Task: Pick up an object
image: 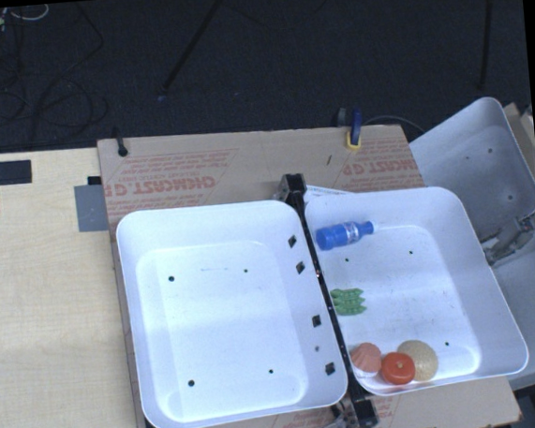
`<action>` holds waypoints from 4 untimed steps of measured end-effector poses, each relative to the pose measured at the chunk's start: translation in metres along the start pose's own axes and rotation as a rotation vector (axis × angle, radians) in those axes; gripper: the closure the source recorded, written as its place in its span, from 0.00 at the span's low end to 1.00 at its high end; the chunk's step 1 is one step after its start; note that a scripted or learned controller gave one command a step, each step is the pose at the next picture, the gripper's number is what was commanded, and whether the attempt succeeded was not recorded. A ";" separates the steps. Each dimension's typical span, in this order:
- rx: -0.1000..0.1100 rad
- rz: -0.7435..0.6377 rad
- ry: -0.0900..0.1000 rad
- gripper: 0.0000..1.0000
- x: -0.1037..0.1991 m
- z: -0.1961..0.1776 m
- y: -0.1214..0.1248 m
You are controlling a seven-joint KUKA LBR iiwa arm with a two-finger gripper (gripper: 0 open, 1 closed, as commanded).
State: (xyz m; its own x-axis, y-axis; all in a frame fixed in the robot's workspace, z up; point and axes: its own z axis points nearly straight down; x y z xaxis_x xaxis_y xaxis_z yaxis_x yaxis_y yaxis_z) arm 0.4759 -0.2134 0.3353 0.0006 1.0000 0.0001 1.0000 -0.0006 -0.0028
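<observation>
bench [32, 306] cut off left, below

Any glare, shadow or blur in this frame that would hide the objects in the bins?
Camera view: even, soft light; the right bin floor is bright but not blown out. Blue bottle, green item and the three round pieces stay distinct, though low resolution blurs fine detail. Left bin has mild shading along its walls.

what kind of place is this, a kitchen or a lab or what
Most likely a robot test lab: two white bins side by side on a cardboard sheet, small mixed items like a blue bottle for picking, and loose cables on the dark floor.
</observation>
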 end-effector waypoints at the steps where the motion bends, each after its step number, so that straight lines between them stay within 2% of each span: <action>1: -0.002 -0.001 0.000 0.00 0.000 -0.006 0.000; 4: -0.001 0.001 0.000 0.00 0.000 -0.001 0.000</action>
State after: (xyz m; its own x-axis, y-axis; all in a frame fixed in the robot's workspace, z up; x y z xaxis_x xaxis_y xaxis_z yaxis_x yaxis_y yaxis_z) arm 0.4759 -0.2137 0.3363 0.0017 1.0000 0.0000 1.0000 -0.0017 -0.0018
